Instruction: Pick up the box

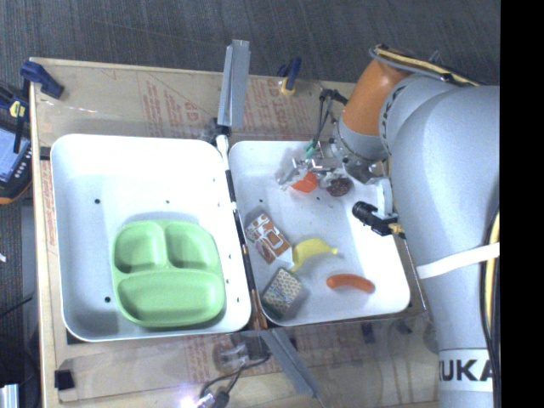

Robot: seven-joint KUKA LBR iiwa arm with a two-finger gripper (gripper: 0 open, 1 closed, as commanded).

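- Box (283, 292) with a speckled pattern lies in the right bin (387, 300), at its front edge close to the divider between the bins, tipped a little on one corner; it sits well away from the gripper (299, 171), toward the near-left of it, and nothing touches it.
- Just beyond the box, toward the gripper, lies a yellow banana (314, 251), and to the left of that a brown-and-white packet (267, 236) close against the bin's left wall.
- An orange carrot-like piece (350, 283) rests to the right of the box, near the front of the same bin, also well apart from the gripper.
- The gripper is low over the far end of the right bin, and from here I cannot tell how its jaws stand; metal parts and clutter blur together there.
- Right beside the gripper sits a small red-orange item (304, 184), and just to its right a dark round object (338, 186).
- The grey arm (442, 194) with its orange band (371, 102) reaches in from the right.
- The left bin (85, 164), well off to the gripper's left, holds a green divided tray (168, 273).
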